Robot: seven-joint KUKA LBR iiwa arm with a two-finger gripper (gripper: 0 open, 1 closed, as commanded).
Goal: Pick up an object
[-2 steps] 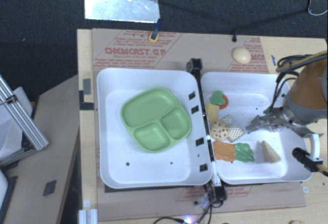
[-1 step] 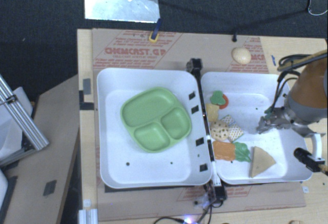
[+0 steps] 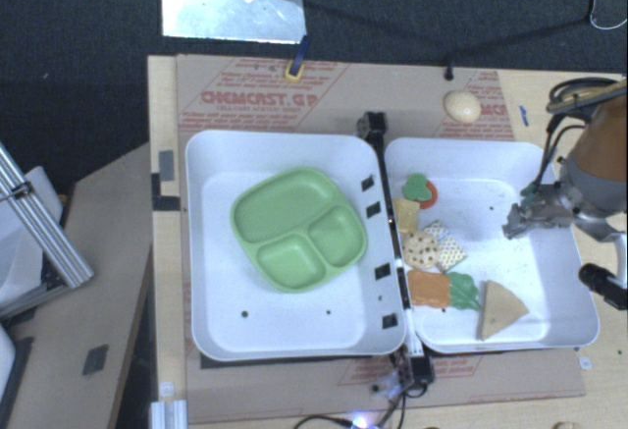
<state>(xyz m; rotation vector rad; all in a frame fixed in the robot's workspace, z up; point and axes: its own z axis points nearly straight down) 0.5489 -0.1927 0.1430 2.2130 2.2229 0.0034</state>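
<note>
From my station I see the tool point(image 3: 517, 221) hanging over the right side of the right bin point(image 3: 549, 334), above bare white floor, with nothing between its fingers that I can make out; whether they are spread or closed I cannot tell from this angle, the tip being small and dark.

The candidates for picking lie along the left side of that bin: a green and red toy piece point(image 3: 420, 189) near the divider, a speckled cookie-like piece point(image 3: 422, 248) beside a patterned square point(image 3: 448, 245), an orange block point(image 3: 429, 289) touching a green leafy piece point(image 3: 463, 291), and a tan wedge point(image 3: 501, 308) lying apart toward the front. The left bin point(image 3: 211, 319) holds a green divided plate point(image 3: 298, 229).

I judge the tan wedge the best target: it looks like light, stiff toy food, it stands clear of its neighbours, and its two long flat sides should give the fingers a fair purchase if I close across the narrow width. The plate would be broad, thin and awkward.
</note>
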